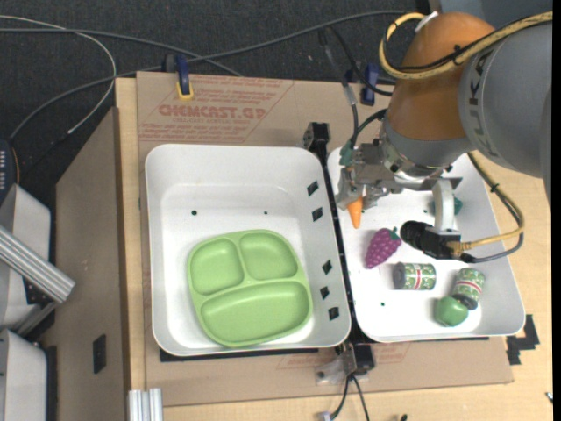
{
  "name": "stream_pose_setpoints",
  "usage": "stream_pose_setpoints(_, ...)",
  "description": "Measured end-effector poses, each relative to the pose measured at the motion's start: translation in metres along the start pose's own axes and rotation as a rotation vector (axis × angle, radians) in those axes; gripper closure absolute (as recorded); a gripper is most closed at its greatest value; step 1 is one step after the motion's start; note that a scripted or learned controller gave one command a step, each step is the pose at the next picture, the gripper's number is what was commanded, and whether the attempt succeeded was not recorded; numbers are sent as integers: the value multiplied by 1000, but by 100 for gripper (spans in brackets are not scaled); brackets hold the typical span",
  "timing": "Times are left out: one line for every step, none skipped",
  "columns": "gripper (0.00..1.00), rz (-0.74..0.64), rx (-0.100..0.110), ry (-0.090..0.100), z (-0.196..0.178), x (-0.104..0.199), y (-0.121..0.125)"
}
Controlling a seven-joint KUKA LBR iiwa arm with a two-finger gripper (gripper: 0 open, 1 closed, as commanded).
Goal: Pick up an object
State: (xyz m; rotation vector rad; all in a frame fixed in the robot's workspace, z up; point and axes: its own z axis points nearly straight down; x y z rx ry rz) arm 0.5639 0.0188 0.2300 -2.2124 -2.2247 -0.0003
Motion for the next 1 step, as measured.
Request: stream_pose_setpoints(100,-2,1,1,-5,58,-24)
